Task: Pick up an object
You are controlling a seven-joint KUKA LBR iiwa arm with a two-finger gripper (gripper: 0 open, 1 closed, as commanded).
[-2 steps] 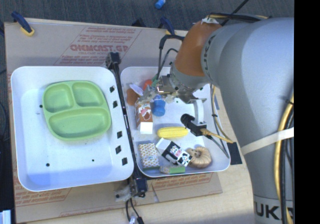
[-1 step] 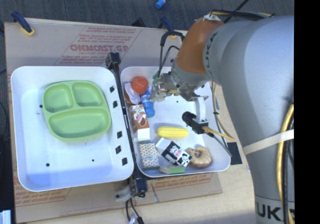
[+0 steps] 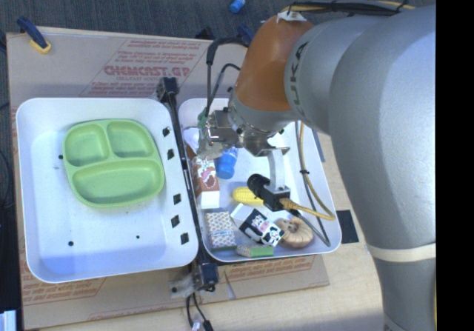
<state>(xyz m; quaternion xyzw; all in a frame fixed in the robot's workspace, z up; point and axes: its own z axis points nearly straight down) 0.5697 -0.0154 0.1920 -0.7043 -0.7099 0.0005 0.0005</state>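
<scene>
Bench (image 3: pixel 348 278) had a cardboard sheet (image 3: pixel 141 63) with red print laid flat on it. Two shallow white bins sat side by side on the cardboard, touching along the middle: left bin (image 3: pixel 44 248), right bin (image 3: pixel 329 237). Blue clamp (image 3: pixel 33 33) sat at the cardboard's far-left corner.

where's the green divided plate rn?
In the camera view, the green divided plate lies in the left bin, upper-middle area, away from the cluttered right bin.
</scene>
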